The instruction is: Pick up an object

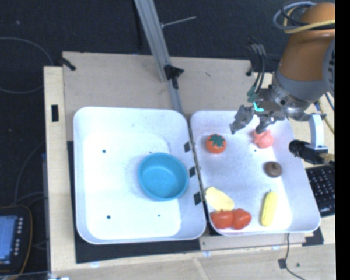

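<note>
While my gripper (255, 121) hangs open over the back of the right bin (297, 212), holding nothing, the pink object (263, 138) lies just below and slightly right of my fingertips, near the bin's far wall. It looks roundish, with no clear long axis, so I judge a short drop would reach it. Counting that bin: one pink object, one tomato (216, 143), one brown piece (273, 168), two yellow pieces, one red item. One blue bowl (162, 176) sits in the left bin (99, 133).
</note>
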Available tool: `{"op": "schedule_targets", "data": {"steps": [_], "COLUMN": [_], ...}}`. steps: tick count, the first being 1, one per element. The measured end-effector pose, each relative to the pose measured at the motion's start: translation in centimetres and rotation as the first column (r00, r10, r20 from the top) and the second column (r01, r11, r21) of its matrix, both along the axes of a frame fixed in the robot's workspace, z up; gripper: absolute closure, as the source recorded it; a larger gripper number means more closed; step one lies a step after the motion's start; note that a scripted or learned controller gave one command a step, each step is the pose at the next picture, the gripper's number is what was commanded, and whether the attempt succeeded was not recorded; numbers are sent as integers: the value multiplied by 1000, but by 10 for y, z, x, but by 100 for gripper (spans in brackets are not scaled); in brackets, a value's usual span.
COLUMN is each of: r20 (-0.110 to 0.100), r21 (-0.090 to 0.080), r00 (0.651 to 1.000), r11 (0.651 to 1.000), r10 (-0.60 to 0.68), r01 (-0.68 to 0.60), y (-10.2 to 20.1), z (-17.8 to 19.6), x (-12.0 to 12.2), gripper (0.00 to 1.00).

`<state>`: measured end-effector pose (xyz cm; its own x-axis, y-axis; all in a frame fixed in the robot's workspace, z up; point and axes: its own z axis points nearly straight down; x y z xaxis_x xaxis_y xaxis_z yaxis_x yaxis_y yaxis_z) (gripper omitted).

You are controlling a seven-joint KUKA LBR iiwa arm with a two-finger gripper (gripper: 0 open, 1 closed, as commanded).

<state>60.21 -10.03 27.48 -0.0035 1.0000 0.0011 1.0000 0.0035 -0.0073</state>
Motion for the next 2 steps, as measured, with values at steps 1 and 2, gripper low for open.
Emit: {"op": "schedule_targets", "data": {"steps": [1, 2], "r20": [7, 3], "r21": [0, -3], "r00": [1000, 1000], "r11": [1000, 1000], "r10": [0, -5], "r01": [0, 5], "y": [0, 0], "z": [4, -39], "x": [1, 1], "gripper": [0, 0]}}
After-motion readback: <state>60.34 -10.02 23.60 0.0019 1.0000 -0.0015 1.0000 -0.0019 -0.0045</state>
